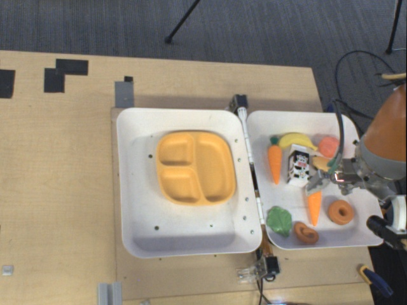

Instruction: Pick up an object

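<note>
In the right white plastic bin (365, 237), a brown ring doughnut (306, 234) lies nearest, then a small orange carrot (314, 208). My gripper (319, 178) hovers just above it; I cannot tell its state. Beyond lies a yellow banana (297, 140).

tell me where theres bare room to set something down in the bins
Left bin: bare floor all around the yellow tray, widest along the near wall. Right bin is crowded: carrots, banana, donuts and the gripper.
</note>
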